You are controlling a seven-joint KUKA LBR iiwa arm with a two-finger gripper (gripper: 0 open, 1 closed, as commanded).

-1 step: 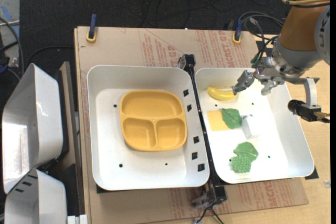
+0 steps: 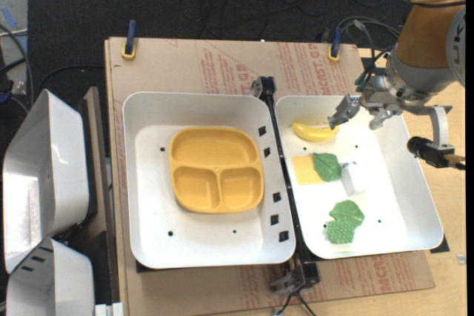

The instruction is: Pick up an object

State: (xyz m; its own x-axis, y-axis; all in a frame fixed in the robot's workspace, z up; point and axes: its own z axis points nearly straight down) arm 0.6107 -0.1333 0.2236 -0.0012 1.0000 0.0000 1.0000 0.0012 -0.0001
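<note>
In the right bin (image 2: 415, 189) lie a yellow banana (image 2: 312, 132), a flat yellow square (image 2: 304, 169), a green leafy piece (image 2: 326, 166), a small grey-white cylinder (image 2: 346, 180) and a green broccoli-like piece (image 2: 344, 221). My gripper (image 2: 361, 115) hangs over the bin's far part, just right of the banana. It is open, with nothing between the fingers. Its left finger (image 2: 342, 113) is close to the banana's right tip.
The left bin (image 2: 148, 181) holds a yellow divided plate (image 2: 216, 168). A black divider (image 2: 275, 159) runs between the bins. The bins rest on a cardboard sheet (image 2: 215, 63). White containers (image 2: 41, 174) stand at the far left.
</note>
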